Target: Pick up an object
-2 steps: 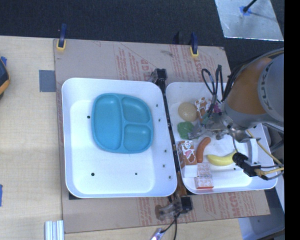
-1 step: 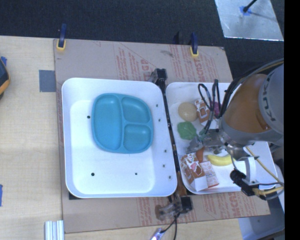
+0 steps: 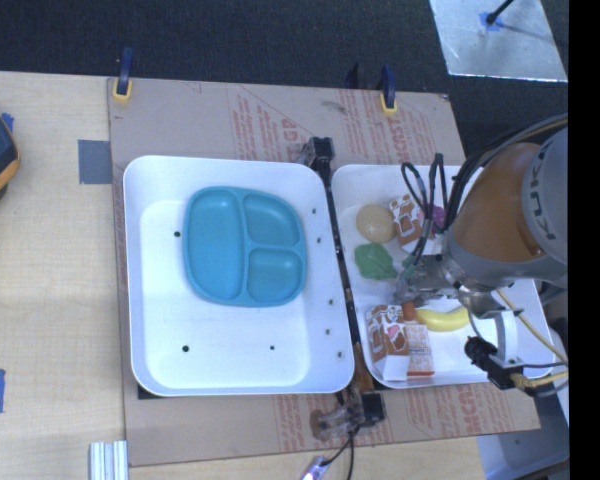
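Arm [image 3: 505,213]: grey with an orange band, reaching in from the right and hanging over the right bin.
Gripper [image 3: 417,283]: down low in the right bin, in the middle of the clutter; I cannot tell from here how it stands, or whether it has anything.
Right bin [image 3: 352,183]: white and shallow, holding all the small things.
Pale ball [image 3: 374,223]: at the far left of the right bin, roundish and cream coloured.
Green lump [image 3: 375,261]: just near of the pale ball, just beside the gripper on its left.
Banana [image 3: 443,318]: yellow, lying just near and right of the gripper.
Packet [image 3: 400,341]: red and white, lying flat at the near edge of the right bin, near of the gripper.
Second packet [image 3: 408,218]: same colours, far side, right of the pale ball and partly under the arm's cables.
Left bin [image 3: 145,268]: white, side by side with the right one.
Blue plate [image 3: 245,246]: three compartments, lying in the far half of the left bin, well apart from the gripper.
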Motion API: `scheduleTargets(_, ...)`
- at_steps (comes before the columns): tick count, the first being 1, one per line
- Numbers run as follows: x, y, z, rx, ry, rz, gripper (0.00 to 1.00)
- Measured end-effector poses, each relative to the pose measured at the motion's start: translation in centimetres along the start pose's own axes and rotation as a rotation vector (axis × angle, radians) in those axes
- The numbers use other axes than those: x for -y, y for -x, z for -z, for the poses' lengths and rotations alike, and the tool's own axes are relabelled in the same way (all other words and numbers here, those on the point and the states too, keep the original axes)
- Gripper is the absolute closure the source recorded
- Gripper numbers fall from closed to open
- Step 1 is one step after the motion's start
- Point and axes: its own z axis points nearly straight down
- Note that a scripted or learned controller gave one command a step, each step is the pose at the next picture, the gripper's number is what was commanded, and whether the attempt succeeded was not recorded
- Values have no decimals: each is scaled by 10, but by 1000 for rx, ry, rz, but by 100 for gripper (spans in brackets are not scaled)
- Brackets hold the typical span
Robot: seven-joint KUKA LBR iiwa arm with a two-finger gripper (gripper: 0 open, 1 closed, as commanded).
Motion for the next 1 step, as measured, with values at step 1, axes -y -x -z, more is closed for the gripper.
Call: scheduleTargets(1,-47,-73,91,-3,3,-2,100)
